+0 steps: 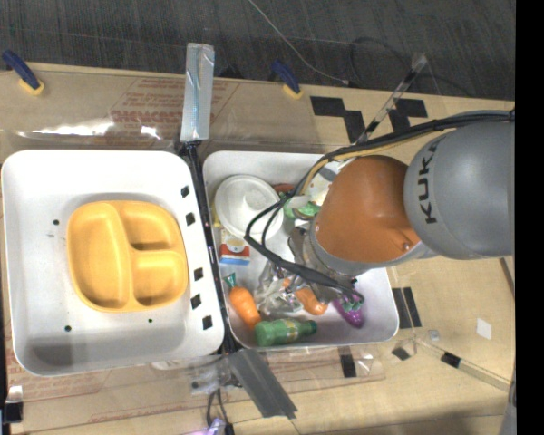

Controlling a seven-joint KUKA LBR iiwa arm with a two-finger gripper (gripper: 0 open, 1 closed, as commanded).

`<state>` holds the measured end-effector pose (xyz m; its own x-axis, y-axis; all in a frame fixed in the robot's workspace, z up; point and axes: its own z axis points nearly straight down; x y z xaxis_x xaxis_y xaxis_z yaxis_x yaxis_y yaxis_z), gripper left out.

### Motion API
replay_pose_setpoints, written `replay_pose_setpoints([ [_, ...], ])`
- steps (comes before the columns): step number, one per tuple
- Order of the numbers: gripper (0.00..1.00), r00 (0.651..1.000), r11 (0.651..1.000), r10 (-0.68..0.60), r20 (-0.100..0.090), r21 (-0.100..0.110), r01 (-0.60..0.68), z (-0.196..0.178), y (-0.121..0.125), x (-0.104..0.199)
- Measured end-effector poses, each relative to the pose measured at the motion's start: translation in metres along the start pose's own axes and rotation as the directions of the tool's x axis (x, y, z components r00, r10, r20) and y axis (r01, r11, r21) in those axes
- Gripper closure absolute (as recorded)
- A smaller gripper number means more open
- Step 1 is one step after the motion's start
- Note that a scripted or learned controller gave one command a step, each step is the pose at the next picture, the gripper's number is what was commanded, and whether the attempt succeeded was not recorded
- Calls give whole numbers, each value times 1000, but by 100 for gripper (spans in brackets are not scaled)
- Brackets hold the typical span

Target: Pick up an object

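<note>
step: grasp try in right bin (381, 326) | gripper (286, 288) low over clutter near orange carrot (244, 305) and green bottle (284, 332) | jaws: we cannot tell | advice: we'd centre on one item, then close

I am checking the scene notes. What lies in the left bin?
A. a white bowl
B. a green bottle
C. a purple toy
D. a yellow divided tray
D: the yellow tray with its compartments sits in the left bin, while the small items lie in the right bin.
</note>
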<state>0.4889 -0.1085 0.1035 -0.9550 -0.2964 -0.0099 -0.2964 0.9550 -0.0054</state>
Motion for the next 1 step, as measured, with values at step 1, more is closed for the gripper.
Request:
replay_pose_setpoints([
  [1, 100, 987, 987, 159, 0, 0, -159, -152, 15, -29],
])
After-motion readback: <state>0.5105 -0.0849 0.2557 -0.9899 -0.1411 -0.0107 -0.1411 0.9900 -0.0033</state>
